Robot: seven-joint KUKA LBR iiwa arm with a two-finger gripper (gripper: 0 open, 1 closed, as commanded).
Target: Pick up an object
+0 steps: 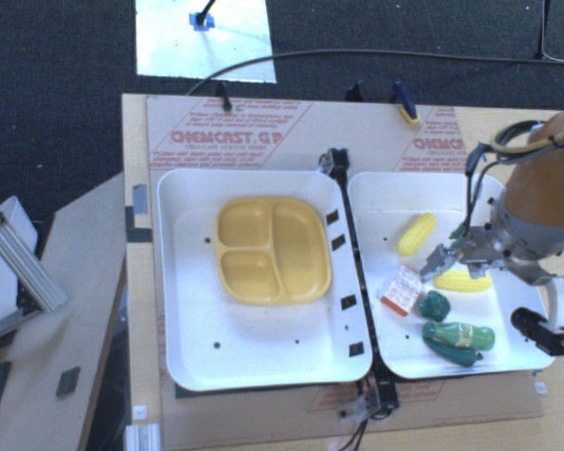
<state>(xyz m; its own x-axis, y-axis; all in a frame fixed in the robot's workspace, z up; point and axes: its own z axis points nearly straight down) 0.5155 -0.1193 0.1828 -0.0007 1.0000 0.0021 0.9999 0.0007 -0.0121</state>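
Right bin [376, 205] holds all the loose objects. Gripper [454, 257] sits low in its middle, just left of a yellow corn-like piece [464, 281] lying flat; fingertips look close to or touching that piece's upper left end, contact not clear. Fingers [440, 259] look like a grey metal cluster, cannot tell whether apart or together, nothing clearly seen between them

Second yellow piece [416, 234], also corn-like, lies tilted just up-left of the gripper, apart from it. Small white and red packet [401, 292] lies down-left of the gripper, near the divider between bins. Dark green rounded object [434, 305] just right of the packet, touching or nearly so. Green bottle-like object [461, 338] on its side below that, near the bin's front wall, lighter label band in the middle

Arm [545, 195] enters from the right, orange band wide over the bin's right side, grey wrist below it, black cables looped above

Left bin [183, 252] has a yellow divided plate [271, 250], three compartments, roughly centred, flat. Bins touch along a black clipped seam. Both sit on a board with red CHEMCAST printing [227, 139]; blue clamp [406, 103] at the board's back edge
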